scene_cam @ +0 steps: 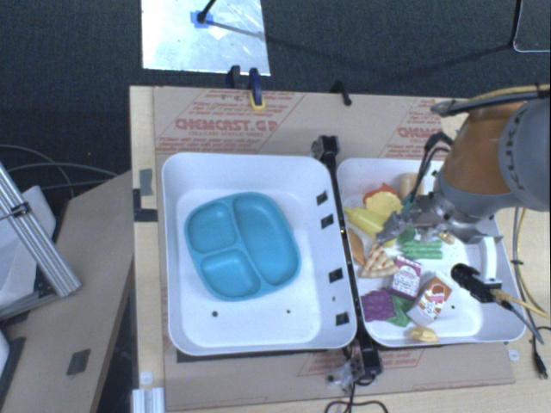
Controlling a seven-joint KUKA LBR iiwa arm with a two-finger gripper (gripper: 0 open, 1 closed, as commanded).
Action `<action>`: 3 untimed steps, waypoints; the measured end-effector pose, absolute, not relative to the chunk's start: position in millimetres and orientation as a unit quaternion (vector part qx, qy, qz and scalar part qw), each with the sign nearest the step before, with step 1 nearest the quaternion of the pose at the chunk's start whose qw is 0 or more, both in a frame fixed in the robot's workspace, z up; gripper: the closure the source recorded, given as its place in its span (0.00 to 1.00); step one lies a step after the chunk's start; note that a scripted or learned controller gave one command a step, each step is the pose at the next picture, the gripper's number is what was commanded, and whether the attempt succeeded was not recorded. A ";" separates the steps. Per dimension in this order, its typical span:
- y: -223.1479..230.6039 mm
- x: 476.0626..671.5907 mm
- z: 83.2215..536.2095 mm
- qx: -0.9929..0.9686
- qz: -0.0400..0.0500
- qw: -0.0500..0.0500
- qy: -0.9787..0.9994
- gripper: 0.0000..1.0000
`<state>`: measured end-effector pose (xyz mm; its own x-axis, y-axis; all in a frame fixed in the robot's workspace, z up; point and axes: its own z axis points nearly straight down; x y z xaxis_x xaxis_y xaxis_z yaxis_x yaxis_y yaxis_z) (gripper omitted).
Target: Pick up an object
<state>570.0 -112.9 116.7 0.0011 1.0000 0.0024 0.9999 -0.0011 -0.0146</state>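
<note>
Bench [215,123]: two white bins [250,317] [482,321] side by side, touching.

Both bins are white: the left bin [198,317] holds a turquoise three-compartment plate [243,244], and the right bin [495,321] holds a mix of toy food in yellow, orange, green and purple, plus small white-and-red printed packets [430,298]. The arm [482,157] is grey with an orange band. The tan board [225,126] beneath carries red lettering.
</note>
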 end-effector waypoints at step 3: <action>-21.0 531.9 189.2 -0.704 -0.003 0.000 -0.710 1.00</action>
